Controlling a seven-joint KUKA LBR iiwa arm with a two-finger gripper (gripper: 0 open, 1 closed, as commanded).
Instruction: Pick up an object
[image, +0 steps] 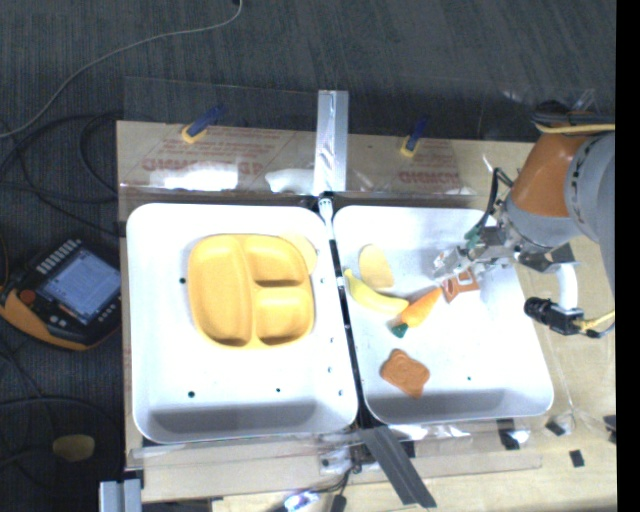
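Whether the gripper (460, 270) is open or closed cannot be told; it hangs low in the right bin (520, 390), just right of the carrot (420, 308); the arm (560, 190) reaches in from the right, wrist bent down.

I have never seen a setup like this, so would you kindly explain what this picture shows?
One camera fixed above a bench looks down at a slant on two shallow white bins. The grey arm with an orange band reaches in from the right; it is a robot arm, and its gripper sits low over the right bin. That bin holds toy food: a banana, a pale round piece, a carrot and a brown biscuit-like piece. The left bin holds a yellow divided tray. I cannot tell whether anything is held.
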